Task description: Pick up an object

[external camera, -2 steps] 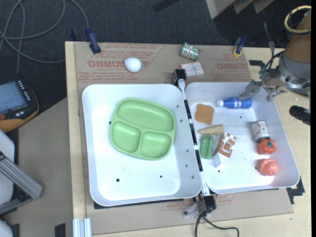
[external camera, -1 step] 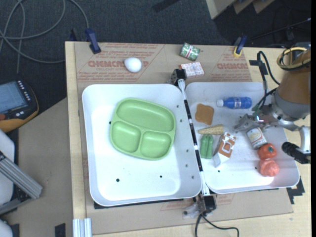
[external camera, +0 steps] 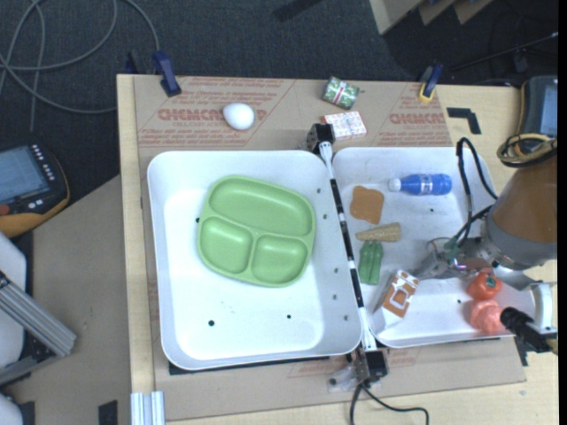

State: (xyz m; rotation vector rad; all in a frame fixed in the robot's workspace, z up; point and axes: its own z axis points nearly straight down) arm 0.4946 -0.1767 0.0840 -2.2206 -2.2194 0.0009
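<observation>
The claw (external camera: 440, 259) is low in the right bin (external camera: 425, 324). I cannot tell if it grips anything. The orange and white box (external camera: 400, 294) lies just left of the claw and a bit nearer us. The tomato (external camera: 484, 286) sits just right of the claw. The green pickle (external camera: 369, 261) is further left. The blue bottle (external camera: 423, 184) lies beyond the claw.

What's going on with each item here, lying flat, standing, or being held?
Green divided plate: flat in left bin, hollows up.
Blue bottle: on its side, right bin.
Orange-and-white carton: tilted against bin wall.
Tomato: resting beside the arm.
White egg: loose on cardboard.
Gripper: low in right bin.
</observation>
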